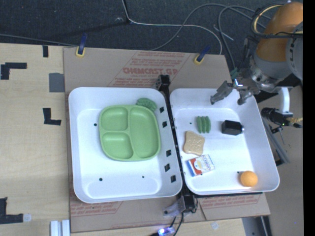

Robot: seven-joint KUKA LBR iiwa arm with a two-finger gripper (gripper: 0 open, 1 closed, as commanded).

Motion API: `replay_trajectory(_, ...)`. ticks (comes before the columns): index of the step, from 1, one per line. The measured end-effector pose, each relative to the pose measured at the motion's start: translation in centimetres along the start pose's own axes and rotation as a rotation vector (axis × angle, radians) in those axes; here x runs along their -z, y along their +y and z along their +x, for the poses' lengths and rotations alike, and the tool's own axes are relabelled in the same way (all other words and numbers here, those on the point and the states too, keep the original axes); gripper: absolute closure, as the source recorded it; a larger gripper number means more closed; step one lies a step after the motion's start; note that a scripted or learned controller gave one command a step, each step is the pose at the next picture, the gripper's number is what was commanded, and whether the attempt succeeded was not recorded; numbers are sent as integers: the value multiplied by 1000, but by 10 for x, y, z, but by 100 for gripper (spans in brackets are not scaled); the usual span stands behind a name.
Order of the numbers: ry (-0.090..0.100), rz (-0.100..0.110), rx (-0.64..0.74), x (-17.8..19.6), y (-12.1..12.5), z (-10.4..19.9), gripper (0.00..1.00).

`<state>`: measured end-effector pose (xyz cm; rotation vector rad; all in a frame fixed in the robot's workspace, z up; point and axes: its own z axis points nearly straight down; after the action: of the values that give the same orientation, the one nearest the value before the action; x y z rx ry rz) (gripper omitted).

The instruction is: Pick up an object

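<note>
You are looking down on the bench [29,146], where two shallow white bins are sitting side by side on a sheet of cardboard [142,68]. The end effector [230,96] is hanging over the far edge of the right bin [266,146], its two fingers spread wide apart with nothing between them. The grey arm with its orange band [283,26] is reaching in from the right, above the bin's far right corner.

In the right bin, a black block [231,127] is lying nearest the end effector, just below it toward the right wall. A green ridged piece [203,124] is resting beside the block on its left. Just below that, a tan slice of toast [194,143] is lying flat, and a small red, white and blue packet [199,165] is touching its near edge. An orange ball [248,179] is sitting apart in the near right corner.

In the left bin [81,171], a green divided plate [130,132] is taking up the middle, and a dark green round item [146,103] is peeking out at its far edge.
</note>
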<state>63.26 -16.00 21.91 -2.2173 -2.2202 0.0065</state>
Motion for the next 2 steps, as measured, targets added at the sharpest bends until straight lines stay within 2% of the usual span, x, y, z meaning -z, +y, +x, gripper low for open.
replay_trajectory(2,0,1,0,-121,-11,-5,0)
